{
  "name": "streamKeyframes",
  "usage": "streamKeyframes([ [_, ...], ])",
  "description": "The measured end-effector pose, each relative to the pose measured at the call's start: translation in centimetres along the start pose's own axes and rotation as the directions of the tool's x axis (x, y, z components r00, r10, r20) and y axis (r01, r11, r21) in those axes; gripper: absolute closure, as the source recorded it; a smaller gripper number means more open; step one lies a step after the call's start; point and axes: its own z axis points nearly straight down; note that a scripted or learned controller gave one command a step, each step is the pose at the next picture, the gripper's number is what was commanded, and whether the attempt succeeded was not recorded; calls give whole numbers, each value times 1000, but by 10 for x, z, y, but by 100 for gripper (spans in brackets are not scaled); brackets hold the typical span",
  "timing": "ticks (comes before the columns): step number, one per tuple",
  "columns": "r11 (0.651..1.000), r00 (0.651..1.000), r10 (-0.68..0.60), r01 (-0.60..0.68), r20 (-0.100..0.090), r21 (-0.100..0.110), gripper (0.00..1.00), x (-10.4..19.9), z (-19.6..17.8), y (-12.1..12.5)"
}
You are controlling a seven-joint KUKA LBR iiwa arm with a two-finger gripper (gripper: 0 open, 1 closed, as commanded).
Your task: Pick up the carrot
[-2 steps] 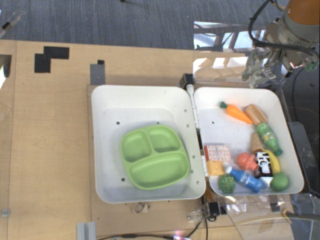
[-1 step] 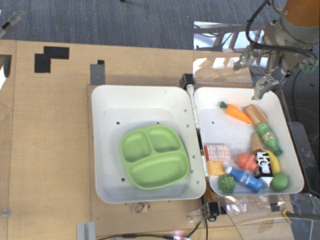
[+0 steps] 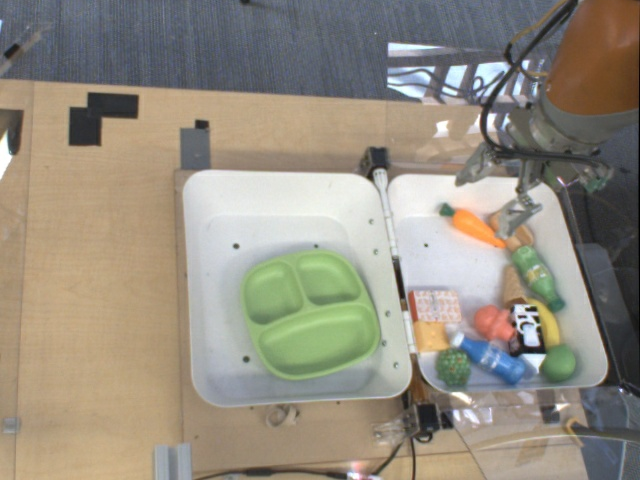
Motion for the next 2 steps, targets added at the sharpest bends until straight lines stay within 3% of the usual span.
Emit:
streamKeyframes([
  [1, 983, 983, -181, 181, -2, -3, 0, 12, 120, -6],
  [2, 998, 998, -60, 60, 10, 6, 0, 31, 150, -36],
])
